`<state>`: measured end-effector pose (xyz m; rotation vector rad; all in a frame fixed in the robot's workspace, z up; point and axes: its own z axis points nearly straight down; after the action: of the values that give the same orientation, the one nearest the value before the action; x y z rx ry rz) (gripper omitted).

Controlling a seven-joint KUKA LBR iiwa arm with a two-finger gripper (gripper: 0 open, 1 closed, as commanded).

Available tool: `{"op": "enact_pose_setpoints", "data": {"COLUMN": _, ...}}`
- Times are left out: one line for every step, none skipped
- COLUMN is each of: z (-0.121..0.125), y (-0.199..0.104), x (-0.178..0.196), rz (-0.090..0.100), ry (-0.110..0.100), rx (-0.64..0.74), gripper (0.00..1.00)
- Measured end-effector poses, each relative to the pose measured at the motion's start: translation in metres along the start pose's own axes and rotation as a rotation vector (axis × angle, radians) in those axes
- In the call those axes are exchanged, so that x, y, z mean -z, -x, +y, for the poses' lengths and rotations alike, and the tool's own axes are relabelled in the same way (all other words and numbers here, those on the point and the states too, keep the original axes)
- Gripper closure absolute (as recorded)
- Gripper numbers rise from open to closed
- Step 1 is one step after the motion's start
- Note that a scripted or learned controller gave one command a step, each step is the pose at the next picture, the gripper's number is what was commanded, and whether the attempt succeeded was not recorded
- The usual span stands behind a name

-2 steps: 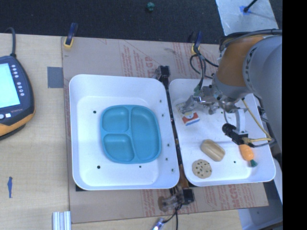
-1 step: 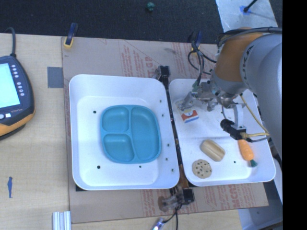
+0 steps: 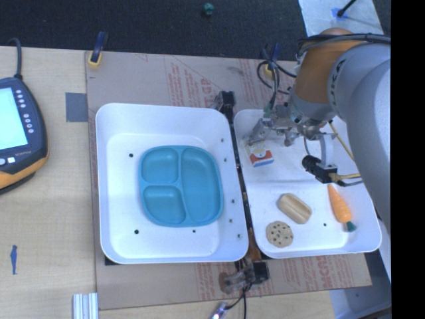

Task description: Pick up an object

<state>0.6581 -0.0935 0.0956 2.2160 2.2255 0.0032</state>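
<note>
- While the grey arm [image 3: 362, 85] with its orange band reaches in from the right of the camera view, its gripper [image 3: 273, 130] hangs over the far left corner of the right bin [image 3: 312, 246]; whether the claw is released or clenched cannot be told from this angle.
- Just below the gripper, a small carton [image 3: 261, 157] with red and blue print lies on the floor of the right bin, with nothing seen clamped around it.
- Nearer the front of the same bin lie a tan bread roll [image 3: 293, 208], a chocolate-chip cookie [image 3: 279, 234] just beside it, and an orange carrot [image 3: 340, 207] towards the right wall.
- A blue divided plate [image 3: 180, 185] sits in the middle of the left bin [image 3: 119, 131].
- A handheld control pendant [image 3: 18, 133] rests on the bench at the far left, well apart from both bins.
</note>
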Motion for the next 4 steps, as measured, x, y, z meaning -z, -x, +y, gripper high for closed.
{"op": "enact_pose_setpoints", "data": {"z": -0.006, "y": -0.001, "x": 0.000, "rz": -0.001, "ry": 0.005, "rx": -0.003, "gripper": 0.00}}
{"op": "enact_pose_setpoints", "data": {"z": -0.010, "y": -0.001, "x": 0.001, "rz": -0.001, "ry": 0.005, "rx": -0.004, "gripper": 0.00}}
{"op": "enact_pose_setpoints", "data": {"z": -0.009, "y": -0.001, "x": 0.012, "rz": 0.001, "ry": 0.005, "rx": -0.001, "gripper": 1.00}}
{"op": "enact_pose_setpoints", "data": {"z": -0.010, "y": -0.001, "x": 0.012, "rz": 0.001, "ry": 0.005, "rx": -0.001, "gripper": 0.00}}
